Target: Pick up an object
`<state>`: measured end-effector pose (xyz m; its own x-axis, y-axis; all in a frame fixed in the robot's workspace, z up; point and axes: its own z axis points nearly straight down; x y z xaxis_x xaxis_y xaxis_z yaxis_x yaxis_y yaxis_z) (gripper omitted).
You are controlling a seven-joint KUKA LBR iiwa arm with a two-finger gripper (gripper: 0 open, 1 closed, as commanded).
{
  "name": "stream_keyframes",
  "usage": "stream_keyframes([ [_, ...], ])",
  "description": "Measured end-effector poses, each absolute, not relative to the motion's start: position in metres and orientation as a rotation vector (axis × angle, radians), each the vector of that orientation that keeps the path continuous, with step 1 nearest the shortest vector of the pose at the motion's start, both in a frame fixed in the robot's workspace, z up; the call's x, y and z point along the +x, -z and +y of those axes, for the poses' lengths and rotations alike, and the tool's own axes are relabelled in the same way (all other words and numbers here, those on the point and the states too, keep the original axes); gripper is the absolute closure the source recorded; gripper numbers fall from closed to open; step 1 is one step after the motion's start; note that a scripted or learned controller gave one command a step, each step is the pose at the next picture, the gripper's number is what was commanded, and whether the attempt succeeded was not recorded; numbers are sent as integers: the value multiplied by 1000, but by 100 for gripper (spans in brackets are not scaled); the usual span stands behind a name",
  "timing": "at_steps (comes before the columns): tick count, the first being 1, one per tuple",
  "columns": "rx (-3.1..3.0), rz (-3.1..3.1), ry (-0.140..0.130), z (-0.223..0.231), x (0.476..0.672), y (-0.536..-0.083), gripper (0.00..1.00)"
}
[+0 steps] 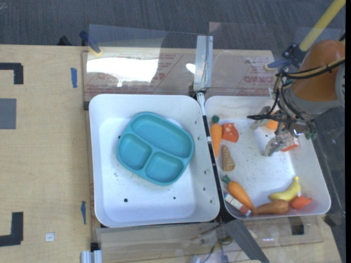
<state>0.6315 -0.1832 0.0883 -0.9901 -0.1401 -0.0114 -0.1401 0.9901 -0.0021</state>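
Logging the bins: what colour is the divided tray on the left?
Teal-blue tray, clearest in the camera view.

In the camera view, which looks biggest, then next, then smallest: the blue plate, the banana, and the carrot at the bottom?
1. Blue plate, much the biggest.
2. Carrot and banana look about alike, so I won't rank them.

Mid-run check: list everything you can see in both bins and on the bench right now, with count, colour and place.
Bins: 2, white, side by side; left bin, right bin.
Divided plate: 1, teal, middle of left bin.
Carrots: 2, orange; one by right bin's left wall, one near its front.
Red piece: 1, beside the upper carrot.
Tan cone-shaped piece: 1, below that carrot.
Banana: 1, yellow, front right corner.
Brown piece: 1, under the banana.
Clear panel: 1, behind the bins.
Arm: 1, grey and orange, over right bin's back.
Gripper: 1, low in right bin.
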Motion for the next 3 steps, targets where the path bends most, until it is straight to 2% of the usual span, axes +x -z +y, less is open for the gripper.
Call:
stream_keyframes([
  [1, -161, 3135, -1, -190, 667, -88, 0],
  [2, -161, 3117, 6, -190, 671, -103, 100],
  [3, -162, 3126, 3, -190, 669, -101, 0],
])
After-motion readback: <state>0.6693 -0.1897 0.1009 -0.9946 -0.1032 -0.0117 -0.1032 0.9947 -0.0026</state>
